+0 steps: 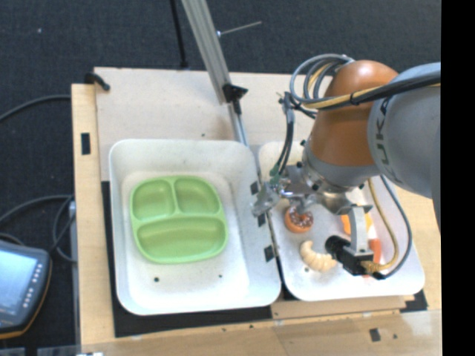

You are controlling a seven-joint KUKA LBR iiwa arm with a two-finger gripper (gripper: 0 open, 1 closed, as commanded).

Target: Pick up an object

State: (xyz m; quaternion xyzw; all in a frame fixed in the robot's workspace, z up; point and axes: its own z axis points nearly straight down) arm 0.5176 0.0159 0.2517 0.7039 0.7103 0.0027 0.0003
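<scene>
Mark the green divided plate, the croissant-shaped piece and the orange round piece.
green divided plate (178, 233): camera view, floor of its long compartment.
croissant-shaped piece (316, 256): camera view, middle of its curve.
orange round piece (300, 219): camera view, its top.

you are looking at a robot lab or test cell, not a home or kitchen. a plain pale bench stands on dark carpet, with two shallow white bins set side by side on black mats. a bare metal rail slants over the bench as a rig mount. loose black cables trail across the floor, and a handheld control pendant with a screen lies at the lower left. the heavy grey industrial arm carries bundled hoses.
</scene>
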